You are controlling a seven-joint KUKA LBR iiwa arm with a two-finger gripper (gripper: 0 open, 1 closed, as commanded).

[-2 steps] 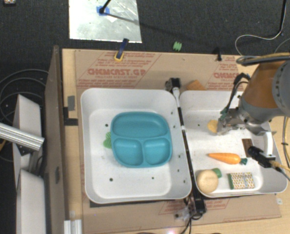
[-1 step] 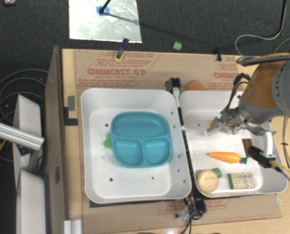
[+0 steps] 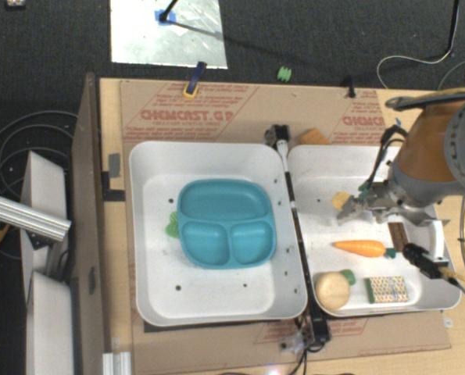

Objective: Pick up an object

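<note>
Right bin [image 3: 318, 170], my arm in over its far right side. My gripper [image 3: 355, 206] sits low near the bin floor, just beside a small yellow piece [image 3: 340, 201]; whether the two touch I can't make out. Open or closed I cannot tell from this angle: the metal parts there blur together.

Candidates in this bin:
- carrot [image 3: 359, 248], lying flat, long axis left to right, green end toward the right, near the middle of the bin and just below my gripper
- pale round ball [image 3: 332, 290] at the near left corner, close to the wall
- small patterned block [image 3: 387, 289] just right of the ball
- yellow piece, up by my gripper

Left bin [image 3: 150, 233] carries a teal divided plate [image 3: 226, 223] with something green [image 3: 172, 226] peeking out at its left edge.

Judgement: the carrot looks like a toy, likely light, stiff and smooth, so probably slippery. Best taken across its thick middle, jaws square to its length; the tapered tip would squirt out. The ball would likely roll away, and its spot by the wall leaves little room. The block looks flat and low, hard to get under
</note>
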